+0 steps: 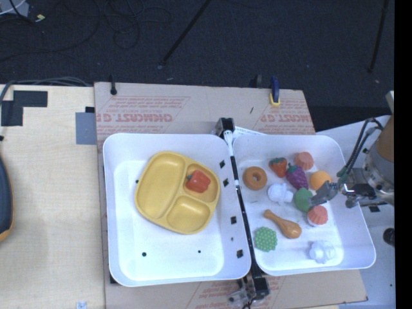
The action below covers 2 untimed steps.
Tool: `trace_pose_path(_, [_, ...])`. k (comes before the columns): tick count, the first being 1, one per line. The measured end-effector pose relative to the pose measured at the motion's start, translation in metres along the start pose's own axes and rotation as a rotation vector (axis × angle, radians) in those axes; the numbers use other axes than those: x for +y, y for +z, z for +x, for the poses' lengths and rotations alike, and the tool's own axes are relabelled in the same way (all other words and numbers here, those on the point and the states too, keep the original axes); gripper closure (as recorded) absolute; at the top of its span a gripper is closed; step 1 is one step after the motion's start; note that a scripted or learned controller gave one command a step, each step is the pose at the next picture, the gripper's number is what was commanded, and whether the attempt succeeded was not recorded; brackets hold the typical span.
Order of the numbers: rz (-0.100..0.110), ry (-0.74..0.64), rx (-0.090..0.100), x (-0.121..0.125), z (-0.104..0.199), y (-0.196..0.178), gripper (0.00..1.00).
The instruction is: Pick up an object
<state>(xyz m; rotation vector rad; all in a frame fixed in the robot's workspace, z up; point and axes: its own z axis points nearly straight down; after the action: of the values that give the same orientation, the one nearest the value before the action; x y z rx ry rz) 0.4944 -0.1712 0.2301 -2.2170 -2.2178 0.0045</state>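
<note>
Just beside the claw lie a green ball and a red strawberry, in the right bin. Whether it is spread or pressed together, I cannot tell.

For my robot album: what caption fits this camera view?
Robot gripper reaches among toy foods in the right bin; a yellow tray sits in the left.

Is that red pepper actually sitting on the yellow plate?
Touching. The camera view shows the red pepper resting inside the upper right compartment of the yellow plate, with no gap beneath it.
</note>
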Motion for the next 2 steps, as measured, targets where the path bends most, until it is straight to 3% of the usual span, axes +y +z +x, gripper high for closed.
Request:
trace_pose_path(1, [0.011,-0.001,0.006,-0.021,0.003,0.13,0.0])
trace_pose_path(2, [0.007,-0.005,0.02,0.044,-0.007,0.143,0.0])
